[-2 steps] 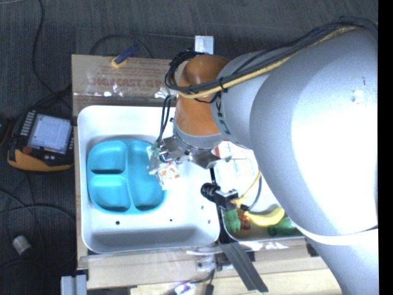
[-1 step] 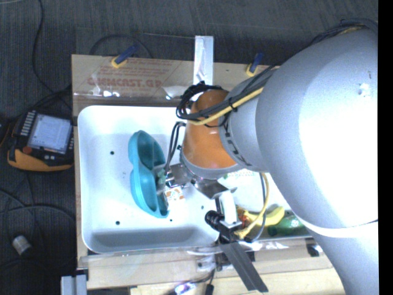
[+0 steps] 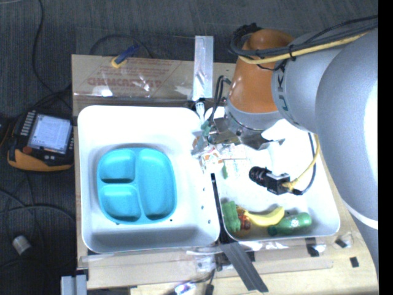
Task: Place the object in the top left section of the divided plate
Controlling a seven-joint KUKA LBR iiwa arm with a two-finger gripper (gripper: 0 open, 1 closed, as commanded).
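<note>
Turquoise three-section divided plate point(image 3: 136, 184)

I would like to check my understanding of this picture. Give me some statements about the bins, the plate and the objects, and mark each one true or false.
1. The blue divided plate lies in the left bin. True.
2. A banana lies on the plate. False: it lies in the right bin, near its front wall.
3. The plate's compartments hold no object. True.
4. The gripper hangs over the middle of the plate. False: it is near the wall between the two bins.
5. A green object lies beside the banana. True.
</note>
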